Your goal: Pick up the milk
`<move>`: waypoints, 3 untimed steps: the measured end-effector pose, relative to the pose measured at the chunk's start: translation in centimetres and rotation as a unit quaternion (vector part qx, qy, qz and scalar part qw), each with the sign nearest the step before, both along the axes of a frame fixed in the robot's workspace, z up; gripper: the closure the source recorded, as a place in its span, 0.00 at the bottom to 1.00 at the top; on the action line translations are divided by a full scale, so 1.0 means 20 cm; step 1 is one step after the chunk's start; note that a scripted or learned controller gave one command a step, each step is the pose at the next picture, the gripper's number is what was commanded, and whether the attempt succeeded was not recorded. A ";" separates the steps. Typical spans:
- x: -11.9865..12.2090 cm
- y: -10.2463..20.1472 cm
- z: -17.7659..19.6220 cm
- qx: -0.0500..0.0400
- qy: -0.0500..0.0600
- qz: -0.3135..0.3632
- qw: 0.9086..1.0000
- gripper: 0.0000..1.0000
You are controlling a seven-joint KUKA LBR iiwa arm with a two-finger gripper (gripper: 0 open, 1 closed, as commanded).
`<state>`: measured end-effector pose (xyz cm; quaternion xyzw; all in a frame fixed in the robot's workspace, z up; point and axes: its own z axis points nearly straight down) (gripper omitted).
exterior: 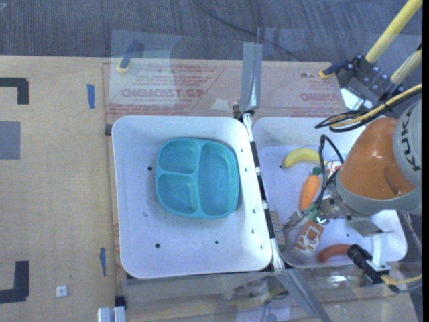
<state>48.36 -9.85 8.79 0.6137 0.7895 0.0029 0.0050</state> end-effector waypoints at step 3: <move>0.00 0.00 0.00 -0.001 -0.001 0.087 0.996 0.00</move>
